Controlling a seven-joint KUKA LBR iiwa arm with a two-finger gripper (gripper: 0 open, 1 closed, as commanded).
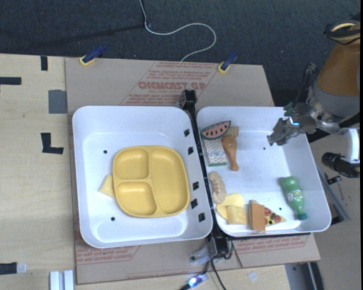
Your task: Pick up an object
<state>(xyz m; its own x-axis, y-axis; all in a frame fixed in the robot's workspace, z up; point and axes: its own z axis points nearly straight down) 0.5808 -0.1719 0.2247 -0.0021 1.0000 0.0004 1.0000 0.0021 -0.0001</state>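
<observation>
Camera view has the gripper (pixel 280 132) hovering at the right bin's (pixel 254 115) upper right, fingers slightly parted, holding nothing. Nearest is the green bottle (pixel 293 196), below it toward lower right, its long axis running near-vertical.

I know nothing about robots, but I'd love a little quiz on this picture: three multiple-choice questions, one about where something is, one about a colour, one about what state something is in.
1. Where does the yellow divided plate lie?
A. in the left bin
B. in the right bin
C. on the cardboard

2. What colour is the bottle in the right bin?
A. red
B. green
C. blue

3. How does the bottle rest?
A. standing upright
B. lying on its side
C. gripped by the robot

Answers:
1 A, the plate sits on the floor of the left bin.
2 B, its body is plainly green.
3 B, it lies flat near the bin's right wall, apart from the gripper, which is above the bin's upper right part.
</observation>
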